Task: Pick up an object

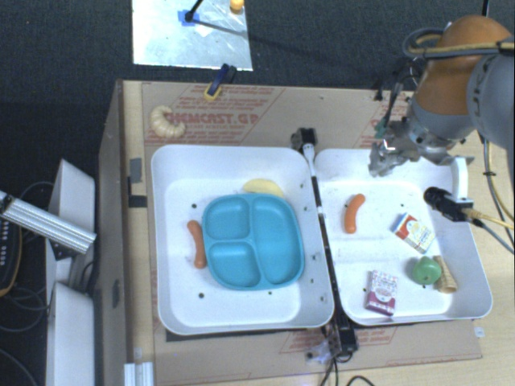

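1. You have the gripper [385,161] above the back edge of the right bin [475,296], near its far rim. Whether it is spread or pressed together you cannot tell from this angle, and nothing shows between its tips.
2. The arm [459,71] comes in from the right, its orange band high above the bin's back right corner.
3. In the right bin you see an orange sausage [352,213] lying left of centre, apart from the gripper.
4. Toward the right of that bin sits a small white carton [413,232] with red and blue print, tilted.
5. In front of the carton a green round object [425,270] touches a tan cone-shaped piece [445,273].
6. A dark red box [381,291] lies near the front wall of the right bin.
7. The left bin [173,312] holds a blue divided plate [252,241] at its centre.
8. A second orange sausage [196,244] lies just left of the plate.
9. A pale yellow object [262,186] peeks out behind the plate's back edge.
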You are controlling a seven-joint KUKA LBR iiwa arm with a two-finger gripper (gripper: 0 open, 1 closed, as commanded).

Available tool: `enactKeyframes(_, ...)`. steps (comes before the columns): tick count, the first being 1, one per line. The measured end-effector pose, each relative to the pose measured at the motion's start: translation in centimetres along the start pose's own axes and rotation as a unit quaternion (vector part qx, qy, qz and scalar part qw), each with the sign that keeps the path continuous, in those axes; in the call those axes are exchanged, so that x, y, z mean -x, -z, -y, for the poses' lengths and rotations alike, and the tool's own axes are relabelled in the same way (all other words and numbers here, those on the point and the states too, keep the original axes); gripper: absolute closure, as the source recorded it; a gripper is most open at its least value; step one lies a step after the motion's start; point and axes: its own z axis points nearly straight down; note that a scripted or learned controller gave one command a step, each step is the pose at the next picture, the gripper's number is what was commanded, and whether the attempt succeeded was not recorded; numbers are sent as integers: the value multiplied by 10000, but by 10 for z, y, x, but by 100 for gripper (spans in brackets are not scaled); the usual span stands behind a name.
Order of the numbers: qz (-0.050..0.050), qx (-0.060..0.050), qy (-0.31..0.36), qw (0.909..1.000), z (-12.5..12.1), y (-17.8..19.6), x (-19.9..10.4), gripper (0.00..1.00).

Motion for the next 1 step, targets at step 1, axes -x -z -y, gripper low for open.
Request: enactKeyframes(1, 0, -24, -8, 10000, 1, -2, 1, 0)
